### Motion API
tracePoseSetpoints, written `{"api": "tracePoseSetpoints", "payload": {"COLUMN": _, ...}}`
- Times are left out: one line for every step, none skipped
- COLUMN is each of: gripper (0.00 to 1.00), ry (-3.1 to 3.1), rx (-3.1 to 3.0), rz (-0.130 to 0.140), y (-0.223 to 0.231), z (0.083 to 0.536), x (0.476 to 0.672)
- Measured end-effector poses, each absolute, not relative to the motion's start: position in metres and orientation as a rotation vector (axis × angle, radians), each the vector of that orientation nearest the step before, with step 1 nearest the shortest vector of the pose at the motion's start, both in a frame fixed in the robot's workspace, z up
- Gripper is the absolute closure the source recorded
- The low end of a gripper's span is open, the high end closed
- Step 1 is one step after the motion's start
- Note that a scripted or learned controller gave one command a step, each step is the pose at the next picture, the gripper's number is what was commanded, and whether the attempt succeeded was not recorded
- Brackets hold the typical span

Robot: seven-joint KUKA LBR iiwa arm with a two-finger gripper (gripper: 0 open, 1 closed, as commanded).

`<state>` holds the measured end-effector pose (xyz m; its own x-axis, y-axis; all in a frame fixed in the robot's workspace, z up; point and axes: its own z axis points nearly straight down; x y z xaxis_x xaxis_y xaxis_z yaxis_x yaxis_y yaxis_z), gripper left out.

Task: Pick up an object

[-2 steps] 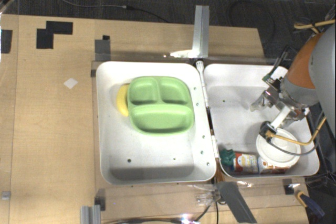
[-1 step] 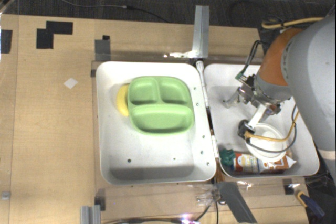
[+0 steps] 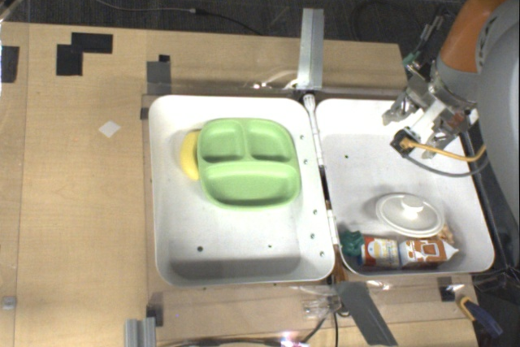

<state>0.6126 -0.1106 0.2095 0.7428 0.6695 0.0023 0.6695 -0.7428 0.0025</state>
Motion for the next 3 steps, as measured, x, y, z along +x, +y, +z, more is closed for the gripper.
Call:
{"api": "tracePoseSetpoints", "payload": {"gripper": 0.00, "ry": 1.135, "rx": 2.927, "rz": 0.011, "y": -0.113, "z": 0.088, "x": 0.587}}
{"api": "tracePoseSetpoints", "payload": {"gripper": 0.00, "ry": 1.211, "rx": 2.897, "rz": 0.006, "y": -0.138, "z": 0.183, "x": 0.620}}
{"api": "tracePoseSetpoints", "payload": {"gripper": 0.00, "ry": 1.129, "rx": 2.929, "rz": 0.009, "y": -0.163, "z": 0.087, "x": 0.581}}
